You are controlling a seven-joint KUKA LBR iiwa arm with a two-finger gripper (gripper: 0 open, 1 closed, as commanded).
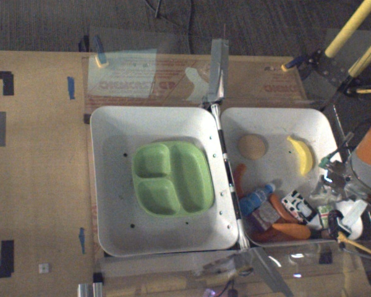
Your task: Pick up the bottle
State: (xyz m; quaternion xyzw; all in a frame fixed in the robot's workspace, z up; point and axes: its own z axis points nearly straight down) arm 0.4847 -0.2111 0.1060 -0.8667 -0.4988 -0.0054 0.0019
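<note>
The counter [37, 166] was a tan, cardboard-like surface. Two shallow white bins sat on it side by side, touching: the left bin [111, 184] at centre, the right bin [269, 119] toward 3 o'clock. Blue tape strips [70, 86] lay at 10 and 8 o'clock, black corner marks [5, 82] along the 9 o'clock edge.

Printing on the cardboard sheet [154, 82] seems unreadable.

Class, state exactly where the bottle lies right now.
The bottle lies on its side in the right bin, at its lower left by the divider, touching the orange items.
</note>
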